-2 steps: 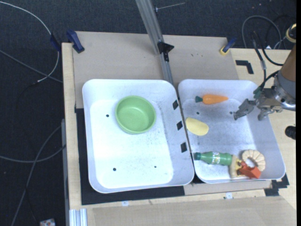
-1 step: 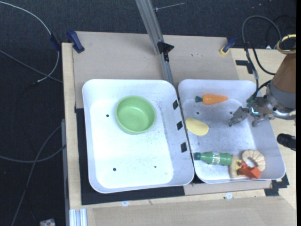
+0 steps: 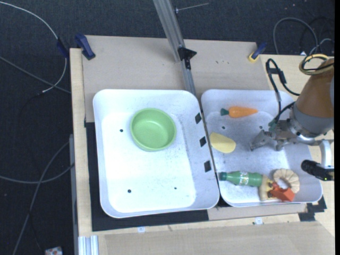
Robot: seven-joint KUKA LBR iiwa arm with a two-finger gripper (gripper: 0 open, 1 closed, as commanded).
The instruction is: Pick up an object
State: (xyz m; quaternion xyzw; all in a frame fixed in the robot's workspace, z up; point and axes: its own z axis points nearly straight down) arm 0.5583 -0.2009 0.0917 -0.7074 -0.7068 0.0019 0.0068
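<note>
My gripper [image 3: 266,144] hangs low over the middle of the right bin [image 3: 303,97], and the grey and orange arm comes in from the right edge. Its two fingers stand apart, open, with only white bin floor between them. A yellow, lemon-like piece [image 3: 222,143] lies a short way to its left. An orange carrot [image 3: 241,111] rests farther back. Toward the front lie a green bottle [image 3: 241,178], a tan ring-shaped pastry [image 3: 287,178] and a small red-orange toy [image 3: 280,193].
The left bin [image 3: 114,195] holds a green bowl [image 3: 153,129] near its back. A metal pole [image 3: 170,20] slants down to the gap between the bins. Black clips [image 3: 203,141] sit on the shared rim. Cables [image 3: 276,78] trail at the back right.
</note>
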